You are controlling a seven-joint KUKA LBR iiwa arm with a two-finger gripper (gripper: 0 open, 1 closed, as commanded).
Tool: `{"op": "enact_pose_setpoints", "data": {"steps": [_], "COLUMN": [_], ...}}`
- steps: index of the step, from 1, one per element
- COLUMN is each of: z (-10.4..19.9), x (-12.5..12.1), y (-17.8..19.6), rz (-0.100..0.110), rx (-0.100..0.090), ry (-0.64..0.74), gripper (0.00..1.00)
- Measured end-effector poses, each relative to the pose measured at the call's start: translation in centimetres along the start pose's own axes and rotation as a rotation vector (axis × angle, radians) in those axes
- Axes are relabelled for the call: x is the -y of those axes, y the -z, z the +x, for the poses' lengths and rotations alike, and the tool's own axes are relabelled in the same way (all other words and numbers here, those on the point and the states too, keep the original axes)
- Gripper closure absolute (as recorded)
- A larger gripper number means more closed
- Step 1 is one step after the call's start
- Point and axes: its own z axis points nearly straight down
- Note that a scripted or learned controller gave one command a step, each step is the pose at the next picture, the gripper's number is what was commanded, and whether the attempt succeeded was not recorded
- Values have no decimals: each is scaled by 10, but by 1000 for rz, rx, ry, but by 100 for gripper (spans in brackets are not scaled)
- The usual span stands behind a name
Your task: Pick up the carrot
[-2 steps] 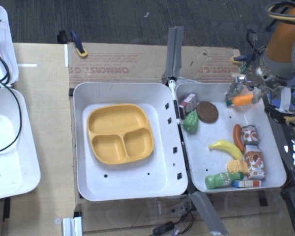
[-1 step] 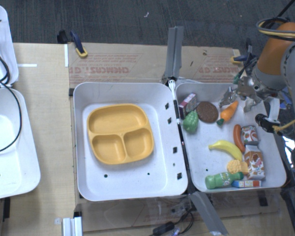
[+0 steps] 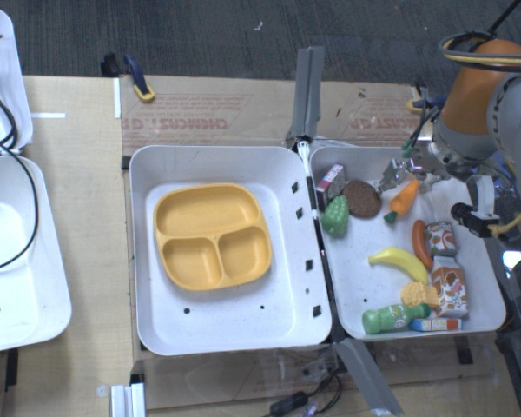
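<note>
Overhead, two white bins sit side by side on a counter (image 3: pixel 78 111). Within the right bin (image 3: pixel 365 281), near its back wall, a small orange carrot (image 3: pixel 404 197) lies tilted beside a brown cookie (image 3: pixel 362 199). Reaching from the right, the arm's claw (image 3: pixel 398 176) sits just above the carrot, possibly touching it; whether it is released or clenched cannot be told. A yellow divided plate (image 3: pixel 213 234) fills the left bin (image 3: pixel 148 259).

Bright, even light; soft shadows; sharp.

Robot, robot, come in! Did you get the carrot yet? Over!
Pincer at carrot's top end, grip unclear. Carrot in right bin, tilted. Brown cookie close beside it.
</note>
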Motion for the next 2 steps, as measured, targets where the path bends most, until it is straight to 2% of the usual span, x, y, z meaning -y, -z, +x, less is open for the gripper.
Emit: {"op": "enact_pose_setpoints", "data": {"steps": [1,2], "z": [-1,41], "x": [0,-1], "y": [10,109], "rz": [-2,1], "rx": [1,0], "ry": [-2,-172], "gripper": [100,100]}}
